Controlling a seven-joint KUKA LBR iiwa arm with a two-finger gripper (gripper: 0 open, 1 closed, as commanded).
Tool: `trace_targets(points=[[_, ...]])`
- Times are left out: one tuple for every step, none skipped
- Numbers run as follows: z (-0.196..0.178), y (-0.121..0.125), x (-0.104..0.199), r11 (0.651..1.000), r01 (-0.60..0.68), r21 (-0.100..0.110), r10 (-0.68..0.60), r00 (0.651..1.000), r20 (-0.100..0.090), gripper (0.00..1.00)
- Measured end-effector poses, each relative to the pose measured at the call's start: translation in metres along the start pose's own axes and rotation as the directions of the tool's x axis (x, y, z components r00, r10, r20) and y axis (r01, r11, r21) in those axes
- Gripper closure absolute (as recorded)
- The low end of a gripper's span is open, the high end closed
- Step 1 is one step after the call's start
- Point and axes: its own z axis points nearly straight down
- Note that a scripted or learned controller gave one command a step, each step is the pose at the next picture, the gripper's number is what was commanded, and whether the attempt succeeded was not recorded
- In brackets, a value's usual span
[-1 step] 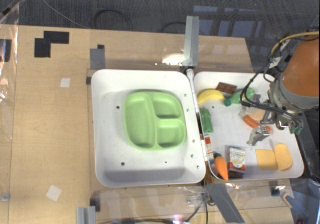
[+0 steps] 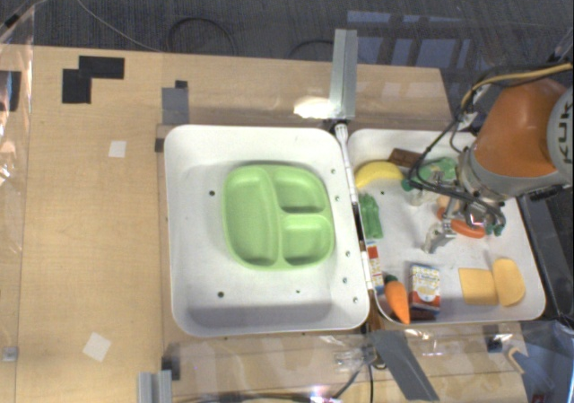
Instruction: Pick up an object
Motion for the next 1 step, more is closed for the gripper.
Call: trace_targets(points=[[-0.0139, 0.0016, -0.0044, 1.0, 0.007, 0.002, -0.007, 1.0, 0.013, 1.0]])
